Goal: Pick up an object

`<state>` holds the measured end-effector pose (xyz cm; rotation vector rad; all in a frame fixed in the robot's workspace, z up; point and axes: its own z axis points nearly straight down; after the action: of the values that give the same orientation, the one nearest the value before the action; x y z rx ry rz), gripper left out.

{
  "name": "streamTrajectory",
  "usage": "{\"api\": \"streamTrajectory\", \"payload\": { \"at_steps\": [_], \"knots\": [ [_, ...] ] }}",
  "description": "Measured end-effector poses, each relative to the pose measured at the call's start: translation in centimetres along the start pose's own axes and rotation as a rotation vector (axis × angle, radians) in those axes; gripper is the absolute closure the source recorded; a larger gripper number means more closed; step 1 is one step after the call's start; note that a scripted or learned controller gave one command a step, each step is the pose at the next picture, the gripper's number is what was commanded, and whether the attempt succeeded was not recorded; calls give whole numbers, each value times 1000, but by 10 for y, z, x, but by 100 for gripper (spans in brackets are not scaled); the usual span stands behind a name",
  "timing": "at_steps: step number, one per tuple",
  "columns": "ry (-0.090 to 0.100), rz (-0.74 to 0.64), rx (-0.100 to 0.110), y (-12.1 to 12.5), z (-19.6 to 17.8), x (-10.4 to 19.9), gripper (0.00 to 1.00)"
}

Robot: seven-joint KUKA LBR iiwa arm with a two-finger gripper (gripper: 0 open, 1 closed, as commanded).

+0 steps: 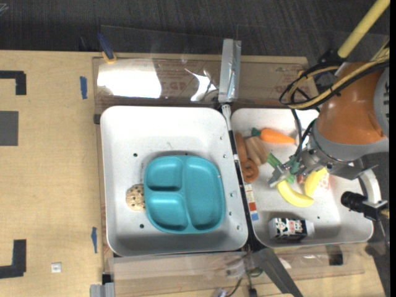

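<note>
Camera view: two white bins sat side by side on the tabletop (49, 166). The left bin (117, 135) held a teal divided plate (184, 192) with a cookie (135, 197) touching its left edge. The right bin (346, 224) carried the loose items, presumably scattered there as grasp candidates: a carrot (276, 136) near the far wall, a brown sausage-like piece (249, 156) along the left wall, a banana (294, 194) near the middle, and a small black-and-white carton (289, 228) lying near the front wall. The arm (349, 113) reached in from the right, wrist pitched down over the right bin, with the pincer (288, 169) low, just above or touching the banana's upper end. Whether the pincer was open or closed could not be made out. Nothing was visibly lifted; the banana seemed the likely target.
</note>
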<state>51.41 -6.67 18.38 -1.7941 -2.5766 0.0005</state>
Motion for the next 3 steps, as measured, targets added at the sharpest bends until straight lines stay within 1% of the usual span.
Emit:
{"api": "streamTrajectory", "payload": {
  "at_steps": [1,2,3],
  "knots": [
    [1,222,2,-32,1,15,100],
    [-1,208,-3,-21,-42,42,100],
    [-2,209,-2,-20,-50,42,100]
  ]
}}
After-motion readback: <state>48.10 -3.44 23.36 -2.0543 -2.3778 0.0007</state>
